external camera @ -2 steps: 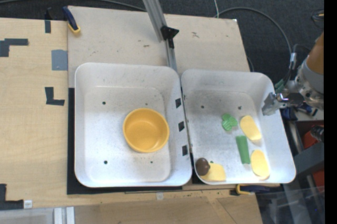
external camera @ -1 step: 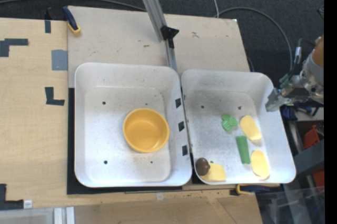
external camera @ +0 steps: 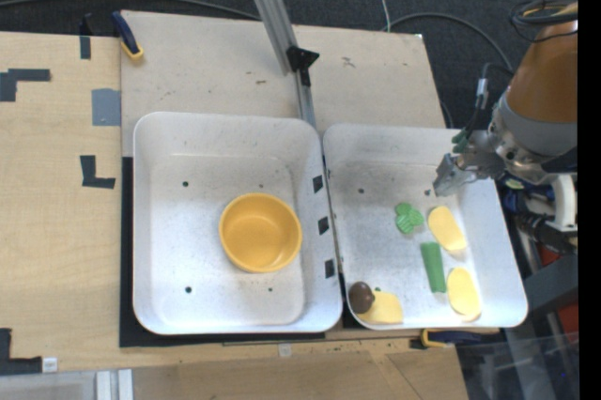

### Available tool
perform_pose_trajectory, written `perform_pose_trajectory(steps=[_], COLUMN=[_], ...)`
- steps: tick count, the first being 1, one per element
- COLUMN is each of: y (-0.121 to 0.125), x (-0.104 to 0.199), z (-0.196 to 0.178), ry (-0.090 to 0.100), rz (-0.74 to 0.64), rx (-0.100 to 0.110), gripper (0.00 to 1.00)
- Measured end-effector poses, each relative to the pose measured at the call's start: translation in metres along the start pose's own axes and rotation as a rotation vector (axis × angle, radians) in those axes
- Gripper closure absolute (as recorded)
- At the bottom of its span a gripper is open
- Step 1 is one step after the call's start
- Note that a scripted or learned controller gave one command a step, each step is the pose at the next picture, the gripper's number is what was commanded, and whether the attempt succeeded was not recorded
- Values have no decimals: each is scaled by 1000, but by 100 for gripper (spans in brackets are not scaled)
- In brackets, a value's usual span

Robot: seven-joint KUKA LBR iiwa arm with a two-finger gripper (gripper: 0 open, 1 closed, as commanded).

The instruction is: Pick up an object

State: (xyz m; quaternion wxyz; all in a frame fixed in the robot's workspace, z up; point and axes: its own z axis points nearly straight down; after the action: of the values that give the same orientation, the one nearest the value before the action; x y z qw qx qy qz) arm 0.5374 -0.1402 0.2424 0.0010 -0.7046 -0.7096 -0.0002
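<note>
Hand poised over right bin's far right edge, grip state impossible to tell. Risk: crowded yellow piece and green leafy piece nearby, so likely nudging both, seizing neither.

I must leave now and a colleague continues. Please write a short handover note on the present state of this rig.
Gripper: above the right bin's upper right part, nothing between its fingers.
Right bin: green leafy piece, green stick, three yellow pieces, brown ball.
Left bin: yellow bowl.
Done: nothing picked yet.
Left: grasp and lift one object.
</note>
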Motion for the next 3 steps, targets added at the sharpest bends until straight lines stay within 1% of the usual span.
perform_pose_trajectory(steps=[1, 2, 3], y=[2, 15, 20], x=[61, 110, 173], z=[6, 1, 2], ry=[0, 0, 0], rz=[-1, 0, -1], rx=[1, 0, 1], gripper=[100, 100, 100])
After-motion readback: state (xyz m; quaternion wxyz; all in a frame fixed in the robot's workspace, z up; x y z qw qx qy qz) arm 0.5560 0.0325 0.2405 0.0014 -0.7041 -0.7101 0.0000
